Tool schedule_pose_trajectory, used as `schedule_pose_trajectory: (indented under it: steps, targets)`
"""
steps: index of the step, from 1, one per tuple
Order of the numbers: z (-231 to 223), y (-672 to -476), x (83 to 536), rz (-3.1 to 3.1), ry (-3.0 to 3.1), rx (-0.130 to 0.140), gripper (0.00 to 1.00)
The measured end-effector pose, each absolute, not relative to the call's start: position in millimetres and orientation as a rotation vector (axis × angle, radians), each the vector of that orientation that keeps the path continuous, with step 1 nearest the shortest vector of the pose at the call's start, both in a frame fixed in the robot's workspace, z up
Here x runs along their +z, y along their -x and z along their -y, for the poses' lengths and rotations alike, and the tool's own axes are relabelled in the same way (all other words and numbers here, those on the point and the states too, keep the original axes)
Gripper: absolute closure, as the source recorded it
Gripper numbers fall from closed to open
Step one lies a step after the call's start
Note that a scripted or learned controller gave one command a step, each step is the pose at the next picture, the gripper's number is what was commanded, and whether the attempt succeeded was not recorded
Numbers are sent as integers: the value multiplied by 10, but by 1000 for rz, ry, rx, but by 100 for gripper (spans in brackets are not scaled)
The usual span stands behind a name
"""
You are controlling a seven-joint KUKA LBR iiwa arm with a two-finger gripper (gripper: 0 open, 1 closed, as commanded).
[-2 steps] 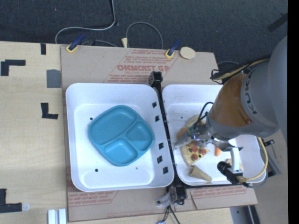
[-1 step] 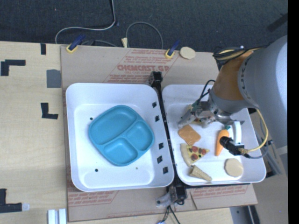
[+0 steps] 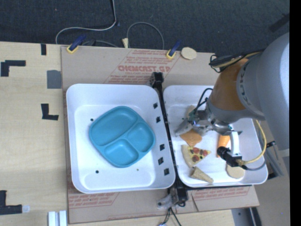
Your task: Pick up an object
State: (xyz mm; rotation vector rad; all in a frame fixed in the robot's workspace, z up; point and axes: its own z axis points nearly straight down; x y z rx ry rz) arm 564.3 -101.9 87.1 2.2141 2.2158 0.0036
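Note:
My gripper (image 3: pixel 189 123) hangs low over the left half of the right bin (image 3: pixel 181 95), at the end of the grey arm with its orange band (image 3: pixel 225 86). Just below it lies a brown toast-like piece (image 3: pixel 191 138), touching or nearly touching the gripper's tip. A pizza slice (image 3: pixel 195 155) with red dots lies in front of that, and a tan cone (image 3: pixel 201 174) lies near the bin's front wall. An orange piece (image 3: pixel 224 140) and a beige round disc (image 3: pixel 235 172) lie to the right. A small greenish item by the gripper is partly hidden.
The left bin (image 3: pixel 75 126) holds a blue divided plate (image 3: pixel 122 135). A black divider (image 3: pixel 162 126) runs between the bins. A beige disc (image 3: pixel 188 53) sits on the cardboard behind the right bin. A yellow cable (image 3: pixel 256 157) loops off the wrist over the right bin.

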Motion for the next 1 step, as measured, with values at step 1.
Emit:
schedule_pose_trajectory:
  steps: [1]
  targets:
    - [1025,-5651,972,-2215,-2215,4,100]
